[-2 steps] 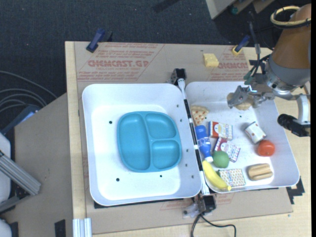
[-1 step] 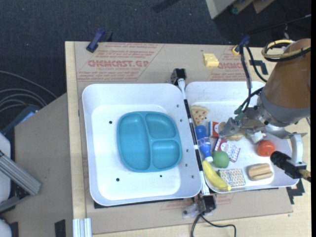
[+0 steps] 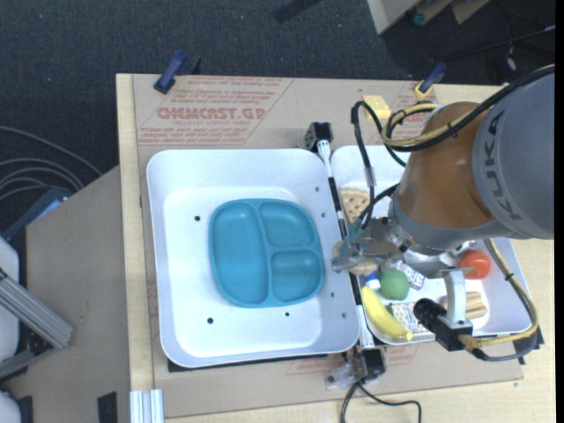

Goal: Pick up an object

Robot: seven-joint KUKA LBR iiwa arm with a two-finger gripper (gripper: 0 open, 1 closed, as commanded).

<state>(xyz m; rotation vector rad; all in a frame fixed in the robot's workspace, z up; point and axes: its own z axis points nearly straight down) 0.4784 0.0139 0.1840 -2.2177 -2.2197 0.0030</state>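
I count two white bins (image 3: 176,263) on my worktop (image 3: 211,104). In the left one lies one blue plate (image 3: 264,252) with three compartments. In the right bin I see one banana (image 3: 384,315), one green ball (image 3: 394,284), one waffle (image 3: 354,204), one red-orange thing (image 3: 476,263) and one tan block (image 3: 476,305). Two blue clamps (image 3: 174,71) grip the far edge.

Even, bright overhead light renders the white bins (image 3: 167,236) near overexposure, with soft shadows under the arm (image 3: 467,174), a mild sheen on the blue tray (image 3: 264,252), slight overall softness, and a dim floor beyond.
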